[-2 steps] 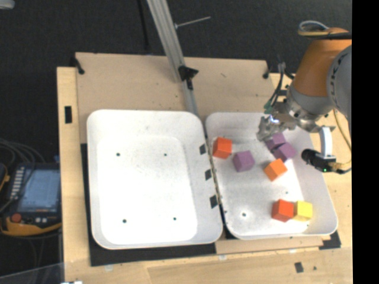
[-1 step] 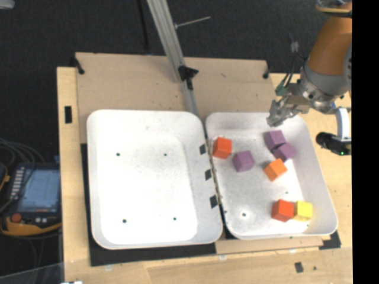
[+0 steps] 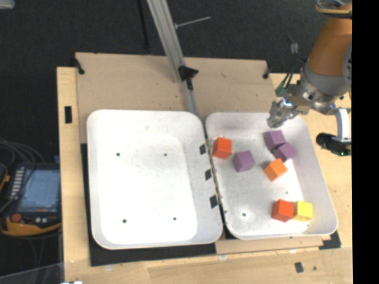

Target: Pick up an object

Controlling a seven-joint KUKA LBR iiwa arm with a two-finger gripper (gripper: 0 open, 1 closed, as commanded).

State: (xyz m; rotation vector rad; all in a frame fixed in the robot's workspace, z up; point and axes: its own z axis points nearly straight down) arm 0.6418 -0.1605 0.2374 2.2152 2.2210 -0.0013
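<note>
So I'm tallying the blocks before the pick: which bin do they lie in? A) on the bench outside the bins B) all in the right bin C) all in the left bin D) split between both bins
B: the orange cube, purple cubes and yellow cube all lie inside the right bin, with the gripper above its far edge.
</note>
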